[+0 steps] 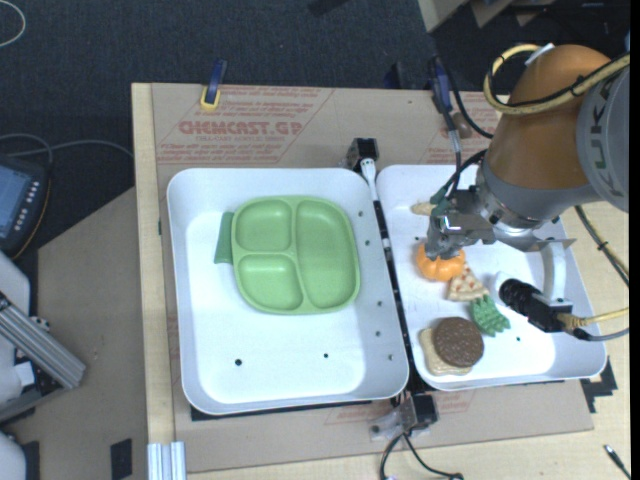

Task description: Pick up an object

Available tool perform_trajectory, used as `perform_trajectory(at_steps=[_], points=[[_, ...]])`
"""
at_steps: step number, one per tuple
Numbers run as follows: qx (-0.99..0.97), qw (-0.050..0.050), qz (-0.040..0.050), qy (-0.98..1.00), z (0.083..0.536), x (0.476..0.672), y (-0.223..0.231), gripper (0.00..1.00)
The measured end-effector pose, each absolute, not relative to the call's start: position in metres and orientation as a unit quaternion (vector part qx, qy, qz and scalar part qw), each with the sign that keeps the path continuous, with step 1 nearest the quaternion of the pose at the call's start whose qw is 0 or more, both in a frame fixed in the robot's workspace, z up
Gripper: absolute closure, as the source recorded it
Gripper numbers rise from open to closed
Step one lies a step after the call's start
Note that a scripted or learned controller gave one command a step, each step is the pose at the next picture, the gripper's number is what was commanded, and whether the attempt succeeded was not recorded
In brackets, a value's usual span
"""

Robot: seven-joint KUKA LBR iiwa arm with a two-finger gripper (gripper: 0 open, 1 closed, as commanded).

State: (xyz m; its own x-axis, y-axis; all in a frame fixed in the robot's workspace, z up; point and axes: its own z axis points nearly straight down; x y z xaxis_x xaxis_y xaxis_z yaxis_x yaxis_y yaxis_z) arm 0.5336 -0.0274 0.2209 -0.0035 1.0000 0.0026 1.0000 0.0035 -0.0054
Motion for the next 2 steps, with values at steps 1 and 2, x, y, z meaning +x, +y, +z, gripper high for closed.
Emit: perform_trajectory(at_steps=[1,2], points=[[-0.707,0.002,0.0009,-0.707,0.214,0.523,-0.014,1.0],[-0.707,-0.001,-0.0013,-0.708,0.233,0.526,-0.007,1.0]])
